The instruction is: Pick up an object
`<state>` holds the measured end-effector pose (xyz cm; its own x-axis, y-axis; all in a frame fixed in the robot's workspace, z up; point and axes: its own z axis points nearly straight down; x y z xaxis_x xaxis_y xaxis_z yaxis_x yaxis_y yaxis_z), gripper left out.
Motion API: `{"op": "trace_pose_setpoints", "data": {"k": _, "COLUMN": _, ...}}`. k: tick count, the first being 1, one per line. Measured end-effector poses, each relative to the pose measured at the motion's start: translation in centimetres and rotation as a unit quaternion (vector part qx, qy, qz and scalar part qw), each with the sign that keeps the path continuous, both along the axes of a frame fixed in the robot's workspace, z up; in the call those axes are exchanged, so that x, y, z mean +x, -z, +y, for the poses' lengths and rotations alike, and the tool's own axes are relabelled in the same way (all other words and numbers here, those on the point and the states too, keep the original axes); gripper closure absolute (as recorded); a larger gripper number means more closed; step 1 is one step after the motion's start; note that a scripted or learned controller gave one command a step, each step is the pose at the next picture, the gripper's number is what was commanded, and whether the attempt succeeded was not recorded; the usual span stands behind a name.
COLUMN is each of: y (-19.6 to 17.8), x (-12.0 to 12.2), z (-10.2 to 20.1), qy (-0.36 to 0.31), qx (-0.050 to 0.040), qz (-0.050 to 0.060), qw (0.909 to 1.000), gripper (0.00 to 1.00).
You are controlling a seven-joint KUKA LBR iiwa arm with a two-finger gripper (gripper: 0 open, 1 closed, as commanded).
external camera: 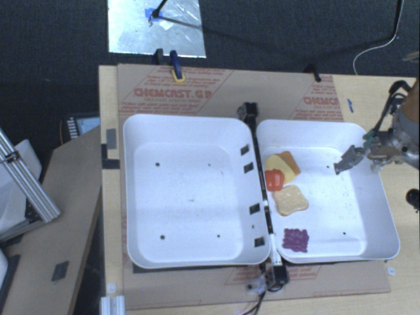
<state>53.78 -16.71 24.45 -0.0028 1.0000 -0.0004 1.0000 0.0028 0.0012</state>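
The right bin (367,241) holds several toy foods near its left wall: a red piece (274,179), a yellow-orange piece (285,164) behind it, a tan bread slice (291,201) and a purple grape cluster (295,240) toward the front. My gripper (348,161) hangs over the right side of this bin, well to the right of the food, pointing left. Nothing shows between its fingers.
The left bin (190,189) sits beside the right one, with black clips (250,169) along the shared wall. Both rest on a cardboard sheet (197,87). A foil square (156,18) lies behind, and an aluminium rail (26,182) stands at the left.
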Motion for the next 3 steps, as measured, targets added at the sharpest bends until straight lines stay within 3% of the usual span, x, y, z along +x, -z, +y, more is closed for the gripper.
{"op": "trace_pose_setpoints", "data": {"k": 1, "y": -24.7, "x": 3.0, "z": -1.3, "qy": -0.001, "qx": -0.0037, "qz": -0.010, "qw": 0.9999, "gripper": 0.00}}
{"op": "trace_pose_setpoints", "data": {"k": 2, "y": -29.4, "x": 5.8, "z": 3.7, "qy": -0.004, "qx": -0.0004, "qz": -0.004, "qw": 1.0000, "gripper": 0.00}}
{"op": "trace_pose_setpoints", "data": {"k": 3, "y": -29.0, "x": 10.3, "z": 11.4, "qy": -0.004, "qx": 0.0014, "qz": -0.001, "qw": 1.0000, "gripper": 0.00}}
